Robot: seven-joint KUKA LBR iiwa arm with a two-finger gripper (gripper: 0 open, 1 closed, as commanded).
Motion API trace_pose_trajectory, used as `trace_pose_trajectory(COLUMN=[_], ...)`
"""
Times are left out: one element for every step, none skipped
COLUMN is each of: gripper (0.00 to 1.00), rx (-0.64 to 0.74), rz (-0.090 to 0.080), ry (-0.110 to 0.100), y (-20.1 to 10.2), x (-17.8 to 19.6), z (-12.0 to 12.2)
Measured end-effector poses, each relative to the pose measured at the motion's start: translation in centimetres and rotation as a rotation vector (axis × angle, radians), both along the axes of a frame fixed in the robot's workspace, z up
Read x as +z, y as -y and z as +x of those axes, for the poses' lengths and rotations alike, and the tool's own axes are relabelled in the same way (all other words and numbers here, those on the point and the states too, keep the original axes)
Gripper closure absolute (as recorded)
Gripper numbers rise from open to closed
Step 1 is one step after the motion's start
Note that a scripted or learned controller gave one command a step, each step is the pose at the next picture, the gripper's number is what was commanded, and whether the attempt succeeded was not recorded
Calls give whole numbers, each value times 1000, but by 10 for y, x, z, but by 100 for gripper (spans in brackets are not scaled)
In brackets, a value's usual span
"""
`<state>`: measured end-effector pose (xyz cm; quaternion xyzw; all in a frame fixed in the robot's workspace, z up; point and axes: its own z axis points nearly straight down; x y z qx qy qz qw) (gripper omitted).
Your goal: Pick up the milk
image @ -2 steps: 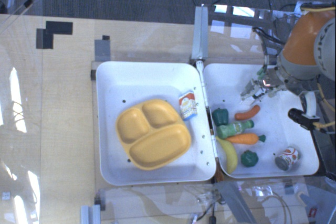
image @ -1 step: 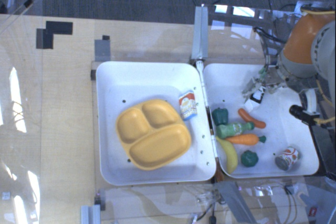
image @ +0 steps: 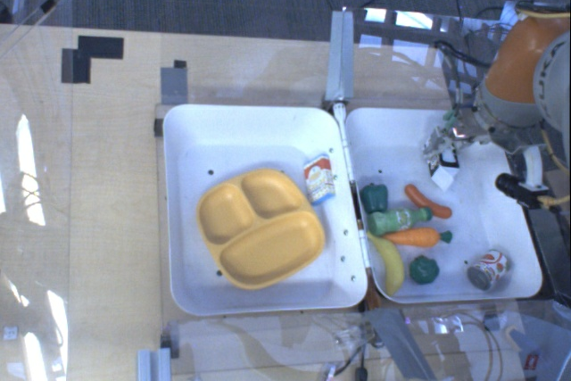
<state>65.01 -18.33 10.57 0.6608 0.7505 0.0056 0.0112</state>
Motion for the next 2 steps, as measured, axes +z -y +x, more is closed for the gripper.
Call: trace_pose_trajectory(gripper=[100, 100], rx=[272, 95], rz=[3, 4], ry=[-35, -15], y=[7, -93], x=[-8, 99], z=[19, 21])
